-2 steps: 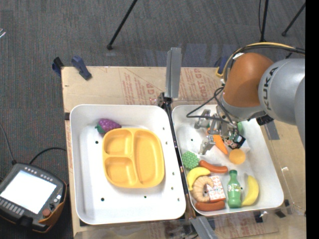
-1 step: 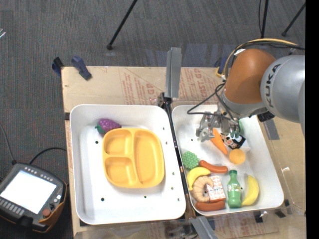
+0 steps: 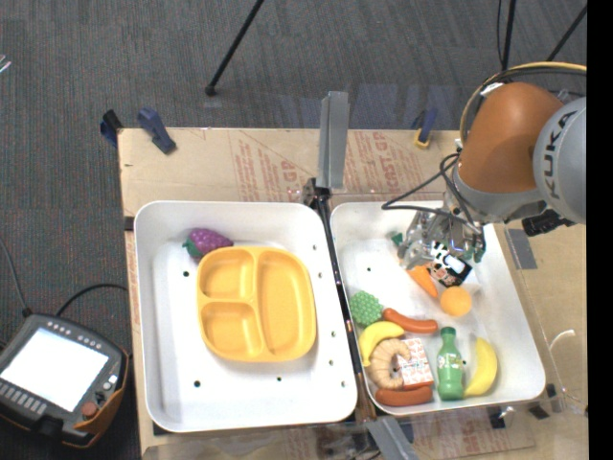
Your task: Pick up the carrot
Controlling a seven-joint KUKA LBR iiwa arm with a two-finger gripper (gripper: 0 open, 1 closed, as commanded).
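Pincer low in the right bin, over the carrot; grasp not confirmed.

Nearest the camera, below the pincer (image 3: 442,249), lie a green bottle (image 3: 449,363), a banana (image 3: 484,367), a donut (image 3: 391,359) and a sausage (image 3: 410,321); an orange ball (image 3: 456,301) sits just under it. The carrot (image 3: 424,281) lies just below-left of the pincer, its upper end hidden beneath the wrist hardware, touching or nearly touching the ball. Cannot tell whether the pincer is spread or closed, nor whether anything is in it. Judgement: a good grasp needs the pincer centred across the carrot's narrow width, clear of the ball, then a straight lift. Far left of the pincer, the left bin (image 3: 163,353) carries a yellow divided plate (image 3: 257,303) and purple grapes (image 3: 206,241). Both bins rest on a brown table (image 3: 239,166); beyond it, dark carpet (image 3: 115,46) and tripod legs.
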